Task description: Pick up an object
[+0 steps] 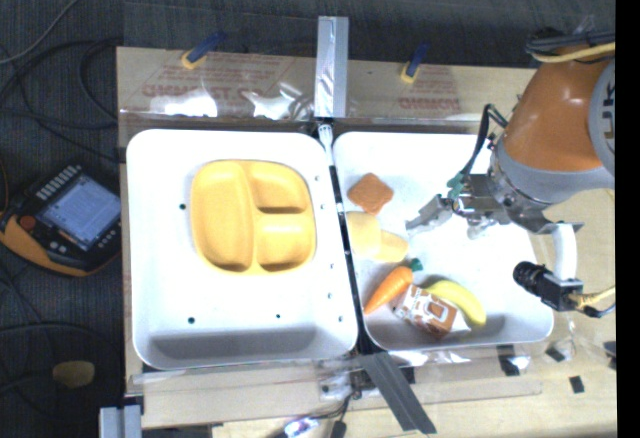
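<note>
The right bin [500, 148] holds several toy foods. A brown square biscuit [371, 191] lies at its upper left, with a pale yellow rounded piece [376, 240] just below it. Lower down are an orange carrot [388, 288], a yellow banana [458, 299] and a small brown carton [426, 313], packed close together. My gripper [446, 222] hangs over the middle of the right bin, right of the biscuit and above the banana. It is open, with nothing between its fingers.
The left bin [160, 326] holds a yellow divided plate [253, 214]. A metal strip [331, 66] stands behind the wall between the two bins. The grey and orange arm [560, 136] covers the right bin's right side. A handheld controller [62, 216] lies off the bench, left.
</note>
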You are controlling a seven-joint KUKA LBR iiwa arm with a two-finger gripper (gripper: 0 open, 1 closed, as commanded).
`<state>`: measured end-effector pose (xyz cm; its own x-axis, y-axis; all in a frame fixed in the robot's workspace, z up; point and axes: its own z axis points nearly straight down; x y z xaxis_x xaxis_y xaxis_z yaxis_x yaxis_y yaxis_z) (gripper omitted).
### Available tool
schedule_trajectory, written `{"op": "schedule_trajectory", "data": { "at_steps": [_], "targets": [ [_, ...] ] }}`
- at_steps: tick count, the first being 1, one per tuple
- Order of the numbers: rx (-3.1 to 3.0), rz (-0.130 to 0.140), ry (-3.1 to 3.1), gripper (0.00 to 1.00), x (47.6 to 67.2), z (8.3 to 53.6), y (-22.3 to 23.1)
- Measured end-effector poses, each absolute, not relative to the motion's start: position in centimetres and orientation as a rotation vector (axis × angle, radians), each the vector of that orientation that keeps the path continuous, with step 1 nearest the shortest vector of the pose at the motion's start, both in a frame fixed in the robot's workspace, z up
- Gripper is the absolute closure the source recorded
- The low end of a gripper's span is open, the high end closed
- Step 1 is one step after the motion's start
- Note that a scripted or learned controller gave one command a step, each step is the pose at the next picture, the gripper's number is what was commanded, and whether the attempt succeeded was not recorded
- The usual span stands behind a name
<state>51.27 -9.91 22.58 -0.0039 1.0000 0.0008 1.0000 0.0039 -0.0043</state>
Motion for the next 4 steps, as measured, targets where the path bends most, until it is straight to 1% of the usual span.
{"op": "schedule_trajectory", "data": {
  "at_steps": [1,2,3,4],
  "targets": [
    [-2.061,0.003,-2.364,0.0,49.8,10.6,-12.5],
    [-2.161,0.003,-2.275,0.0,48.8,13.8,-11.7],
    [-2.211,0.004,-2.229,0.0,54.5,16.3,-14.9],
    [-2.285,0.006,-2.15,0.0,57.8,13.9,-11.0]
  ]
}}
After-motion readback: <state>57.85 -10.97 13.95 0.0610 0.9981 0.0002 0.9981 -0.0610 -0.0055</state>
